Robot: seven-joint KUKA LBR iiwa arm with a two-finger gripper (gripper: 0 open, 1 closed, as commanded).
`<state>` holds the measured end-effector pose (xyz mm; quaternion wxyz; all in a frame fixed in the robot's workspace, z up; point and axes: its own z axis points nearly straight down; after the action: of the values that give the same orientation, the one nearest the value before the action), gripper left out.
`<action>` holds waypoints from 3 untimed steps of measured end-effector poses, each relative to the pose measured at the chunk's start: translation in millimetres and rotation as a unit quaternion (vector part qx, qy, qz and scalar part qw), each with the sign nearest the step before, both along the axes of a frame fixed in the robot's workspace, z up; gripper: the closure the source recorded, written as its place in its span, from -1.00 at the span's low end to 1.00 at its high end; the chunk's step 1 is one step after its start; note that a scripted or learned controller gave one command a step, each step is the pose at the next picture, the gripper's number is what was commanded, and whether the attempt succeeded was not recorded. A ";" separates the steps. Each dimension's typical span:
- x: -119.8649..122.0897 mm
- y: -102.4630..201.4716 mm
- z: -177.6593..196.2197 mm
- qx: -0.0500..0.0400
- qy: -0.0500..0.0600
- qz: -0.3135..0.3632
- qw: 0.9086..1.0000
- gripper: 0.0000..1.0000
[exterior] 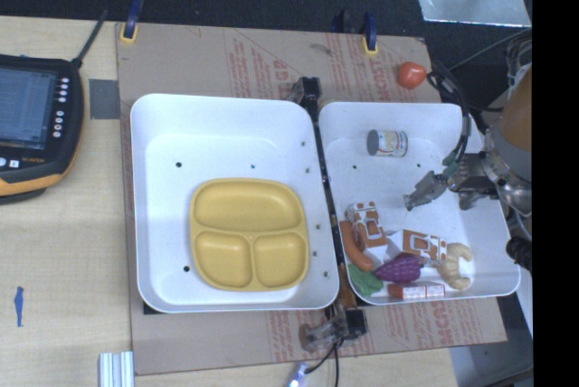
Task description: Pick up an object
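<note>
My gripper (450,193) hangs over the right side of the right bin (336,161), open, with bare bin floor under it and nothing between its fingers (422,193). A small can (387,142) lies on its side to the upper left of the gripper, apart from it. Along the bin's near edge lies a heap of toy food: two printed cartons (366,224) (423,246), an orange sausage (355,248), purple grapes (399,268), a green piece (365,281), a bread roll (457,265) and a small pink-and-white pack (419,291).
The left bin (154,127) holds a yellow divided plate (250,232). A red tomato (412,74) rests on the cardboard outside the right bin's far corner. A tablet controller (34,123) lies at the far left. Cables run near the arm (511,132).
</note>
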<state>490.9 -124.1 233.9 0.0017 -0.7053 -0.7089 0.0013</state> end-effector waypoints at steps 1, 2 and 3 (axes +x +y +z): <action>72.7 81.9 -42.8 -0.001 0.000 0.001 1.000 -1.00; 18.7 66.7 -42.5 -0.001 0.000 0.000 1.000 -1.00; 46.4 31.5 -101.1 -0.001 0.001 0.000 1.000 -1.00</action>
<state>537.3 -92.6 132.8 0.0021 -0.7055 -0.7087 0.0025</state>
